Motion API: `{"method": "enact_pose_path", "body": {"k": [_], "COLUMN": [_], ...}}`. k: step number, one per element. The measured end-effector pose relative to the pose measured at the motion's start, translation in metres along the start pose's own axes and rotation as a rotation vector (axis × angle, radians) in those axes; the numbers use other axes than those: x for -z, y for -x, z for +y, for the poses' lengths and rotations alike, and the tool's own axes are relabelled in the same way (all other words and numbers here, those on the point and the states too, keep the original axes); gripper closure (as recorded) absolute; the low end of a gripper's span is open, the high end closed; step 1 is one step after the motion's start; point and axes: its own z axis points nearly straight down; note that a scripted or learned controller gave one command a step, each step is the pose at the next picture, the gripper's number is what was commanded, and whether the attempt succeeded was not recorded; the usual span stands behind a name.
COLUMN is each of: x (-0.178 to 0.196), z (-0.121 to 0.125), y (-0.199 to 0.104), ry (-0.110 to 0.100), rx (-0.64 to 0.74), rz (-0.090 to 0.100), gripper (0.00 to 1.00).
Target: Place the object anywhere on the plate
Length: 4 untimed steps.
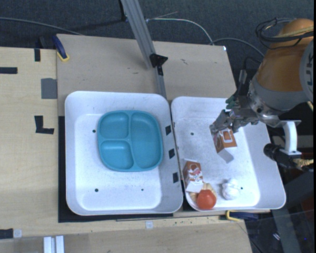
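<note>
A blue three-section plate (130,140) lies in the left bin (81,194). My gripper (224,129) hangs over the middle of the right bin (268,188), well to the right of the plate. A small brown and orange box (225,140) sits between its fingers, lifted off the floor with its shadow just below it. The gripper is shut on this box.
At the right bin's front lie a brown snack packet (193,173), a red tomato-like ball (206,199) and a small white object (230,190). A grey metal post (142,28) slants across the back above the wall between the bins.
</note>
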Motion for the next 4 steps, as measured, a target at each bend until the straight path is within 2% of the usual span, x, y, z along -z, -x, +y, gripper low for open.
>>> {"method": "enact_pose_path", "body": {"k": [3, 4], "x": [-0.02, -0.024], "z": [0.045, 0.072], "y": [-0.141, -0.179], "ry": [-0.002, 0.0], "rx": [0.0, -0.002], "rz": [-0.001, -0.001], "gripper": [1.0, 1.0]}}
